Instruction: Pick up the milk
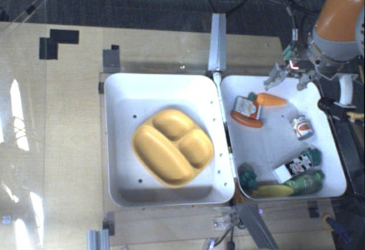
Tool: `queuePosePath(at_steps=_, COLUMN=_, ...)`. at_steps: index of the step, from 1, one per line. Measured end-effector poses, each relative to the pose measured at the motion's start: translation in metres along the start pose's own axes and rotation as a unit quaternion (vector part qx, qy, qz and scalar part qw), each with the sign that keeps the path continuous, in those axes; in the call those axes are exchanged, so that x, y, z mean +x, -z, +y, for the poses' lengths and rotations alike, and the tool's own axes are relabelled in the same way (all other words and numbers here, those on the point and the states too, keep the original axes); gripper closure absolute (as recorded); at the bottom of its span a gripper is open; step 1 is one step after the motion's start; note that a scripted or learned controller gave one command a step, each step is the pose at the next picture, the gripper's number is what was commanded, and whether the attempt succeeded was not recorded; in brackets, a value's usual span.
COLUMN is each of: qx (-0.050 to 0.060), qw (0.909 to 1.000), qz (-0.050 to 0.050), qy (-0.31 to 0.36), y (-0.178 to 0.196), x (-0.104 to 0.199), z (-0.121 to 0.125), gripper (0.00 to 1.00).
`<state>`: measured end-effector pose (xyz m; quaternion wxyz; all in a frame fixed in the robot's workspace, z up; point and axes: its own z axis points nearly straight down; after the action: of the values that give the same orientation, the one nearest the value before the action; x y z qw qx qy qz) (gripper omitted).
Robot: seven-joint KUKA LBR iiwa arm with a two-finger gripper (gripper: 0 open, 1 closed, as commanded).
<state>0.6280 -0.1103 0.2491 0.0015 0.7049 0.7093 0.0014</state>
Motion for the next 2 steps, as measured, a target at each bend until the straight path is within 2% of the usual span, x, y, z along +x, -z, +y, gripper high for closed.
queuePosePath(at_steps=1, qx=0.0, qw=0.9992, qz=0.0, qy=-0.039, y=-0.037, x=0.003, z=-0.031, gripper=0.0)
queuePosePath(at_steps=2, qx=0.0, qw=0.9986, qz=0.002, qy=0.052, y=-0.154, x=-0.05, z=-0.083, gripper=0.0)
